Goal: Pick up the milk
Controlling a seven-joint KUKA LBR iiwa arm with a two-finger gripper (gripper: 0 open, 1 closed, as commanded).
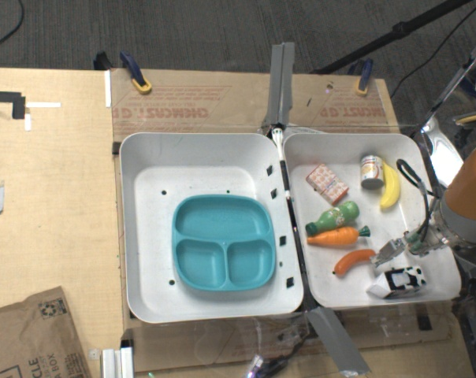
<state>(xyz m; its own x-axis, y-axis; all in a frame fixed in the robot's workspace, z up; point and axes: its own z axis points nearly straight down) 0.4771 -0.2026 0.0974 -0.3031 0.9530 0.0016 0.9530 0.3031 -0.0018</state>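
The milk carton (398, 283) lies on its side at the right bin's (325, 294) near edge, long axis crosswise. The gripper (396, 248) hovers just above it, toward the bin's middle; whether it is open I cannot tell.

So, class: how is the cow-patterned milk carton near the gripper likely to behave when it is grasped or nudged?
The milk carton lies on its side in the right bin, so it probably slides rather than rolls. Its boxy, flat-faced look suggests stiffness. It looks like a toy, so it is likely light and may skid away from the gripper.
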